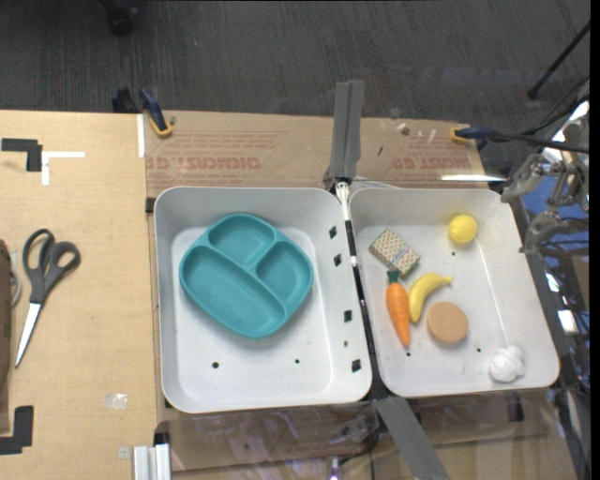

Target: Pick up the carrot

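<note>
One arm: at the right bin's (525,309) far right corner, above its rim.
Hand (539,202): grip state unclear.
Carrot (399,311): in that bin, untouched.

A dark grey carpeted floor (281,47) runs along the top, with a black chair caster (120,17) near its upper left. Below it lies the counter (84,309), pale wood on the left, bearing a pair of scissors (39,281) with grey handles and black tape marks (22,150). Flattened brown cardboard (244,155) (its red print reads upside down) covers the middle, pinned by a blue and orange clamp (156,114). Light is even and soft.
</note>
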Tool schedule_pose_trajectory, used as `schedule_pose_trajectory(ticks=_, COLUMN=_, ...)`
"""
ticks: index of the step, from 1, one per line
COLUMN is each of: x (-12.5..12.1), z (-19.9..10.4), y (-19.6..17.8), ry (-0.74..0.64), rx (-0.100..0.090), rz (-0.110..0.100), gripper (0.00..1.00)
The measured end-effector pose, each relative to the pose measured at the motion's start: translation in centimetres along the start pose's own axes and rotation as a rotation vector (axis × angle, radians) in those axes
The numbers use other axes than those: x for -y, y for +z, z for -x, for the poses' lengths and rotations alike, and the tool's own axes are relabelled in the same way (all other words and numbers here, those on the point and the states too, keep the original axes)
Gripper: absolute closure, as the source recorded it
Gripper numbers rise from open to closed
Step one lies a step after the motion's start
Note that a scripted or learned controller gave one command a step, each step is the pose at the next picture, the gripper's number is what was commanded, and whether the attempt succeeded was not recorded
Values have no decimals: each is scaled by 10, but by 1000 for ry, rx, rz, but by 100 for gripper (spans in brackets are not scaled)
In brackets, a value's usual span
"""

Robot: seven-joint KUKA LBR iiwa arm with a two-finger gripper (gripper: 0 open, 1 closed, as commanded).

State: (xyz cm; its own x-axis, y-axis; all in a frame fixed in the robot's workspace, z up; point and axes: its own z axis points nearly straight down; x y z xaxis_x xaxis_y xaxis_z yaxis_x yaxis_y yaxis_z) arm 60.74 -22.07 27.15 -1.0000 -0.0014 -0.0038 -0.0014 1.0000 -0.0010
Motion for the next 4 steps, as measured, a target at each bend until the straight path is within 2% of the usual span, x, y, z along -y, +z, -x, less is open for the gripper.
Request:
schedule_pose_trajectory(ticks=1, x=-47, z=-28, y=122, ry=-208, rx=-1, rz=1, gripper=0)
schedule_pose_trajectory(ticks=2, x=-104, z=-17, y=172, ry=-194, rx=10, rz=-1, gripper=0)
schedule_pose_trajectory(ticks=3, x=-105, z=-15, y=162, ry=-196, rx=18, rz=-3, gripper=100)
schedule_pose_trajectory(ticks=4, x=-170, z=-31, y=79, ry=-246, rx=1, rz=2, gripper=100)
